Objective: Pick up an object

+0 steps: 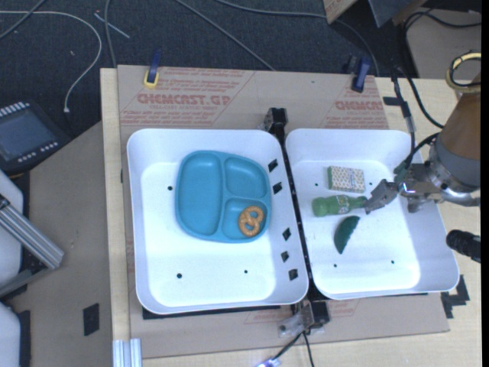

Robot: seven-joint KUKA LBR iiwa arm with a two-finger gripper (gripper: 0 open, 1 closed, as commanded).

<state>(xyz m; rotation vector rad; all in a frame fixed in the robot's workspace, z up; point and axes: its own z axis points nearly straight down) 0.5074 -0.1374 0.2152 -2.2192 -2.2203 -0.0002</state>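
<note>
Over the right bin [428, 270], the gripper [382, 196] reaches in from the right edge with its fingers [377, 198] close to the end of a green bottle [338, 204] lying on its side; whether they are spread or pinched I cannot tell. Just above the bottle lies a small speckled packet [345, 178], and below it a dark green leaf-shaped piece [344, 232] (none is lifted off the bin floor). In the left bin [214, 277] sits a blue divided plate [221, 196] with a pretzel [250, 220] in its lower right compartment.
</note>
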